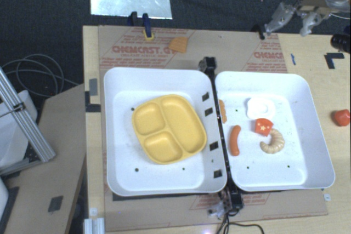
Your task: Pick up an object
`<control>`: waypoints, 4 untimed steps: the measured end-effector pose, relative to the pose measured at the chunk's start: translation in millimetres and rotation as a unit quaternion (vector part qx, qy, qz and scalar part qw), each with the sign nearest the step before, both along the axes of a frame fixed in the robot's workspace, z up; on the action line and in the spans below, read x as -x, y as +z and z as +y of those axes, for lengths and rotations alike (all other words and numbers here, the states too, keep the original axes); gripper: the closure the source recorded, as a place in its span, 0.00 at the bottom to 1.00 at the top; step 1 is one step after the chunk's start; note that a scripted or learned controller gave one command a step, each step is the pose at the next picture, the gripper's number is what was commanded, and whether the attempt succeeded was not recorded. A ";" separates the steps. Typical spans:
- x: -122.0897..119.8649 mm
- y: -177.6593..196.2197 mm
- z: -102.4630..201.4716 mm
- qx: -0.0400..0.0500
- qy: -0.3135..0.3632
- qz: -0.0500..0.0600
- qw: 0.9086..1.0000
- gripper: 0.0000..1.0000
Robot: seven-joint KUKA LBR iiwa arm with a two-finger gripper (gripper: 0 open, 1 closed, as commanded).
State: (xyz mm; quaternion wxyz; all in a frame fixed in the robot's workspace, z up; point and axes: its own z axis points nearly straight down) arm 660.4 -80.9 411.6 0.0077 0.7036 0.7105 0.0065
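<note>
A metal two-finger gripper (290,18) hangs with its fingers spread apart and nothing between them, above the bench beyond the right white bin (315,134). That bin holds a smooth orange sausage (235,140), a red strawberry (264,126), a curled tan shrimp (273,142) and a flat white egg (260,108). The left bin (118,134) holds a glossy yellow plate (168,128) with three compartments.

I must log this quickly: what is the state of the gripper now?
Gripper: open, holding nothing, raised above the bench beyond the right bin.

Sausage (235,141), strawberry (264,126), shrimp (273,142), fried egg (260,107) lie in right bin (307,172).
</note>
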 end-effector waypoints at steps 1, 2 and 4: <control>77.2 56.8 115.8 -0.003 0.003 0.007 1.000 0.00; 73.8 64.1 108.9 -0.001 -0.001 0.007 1.000 1.00; 130.3 135.4 192.8 -0.002 -0.001 0.007 1.000 1.00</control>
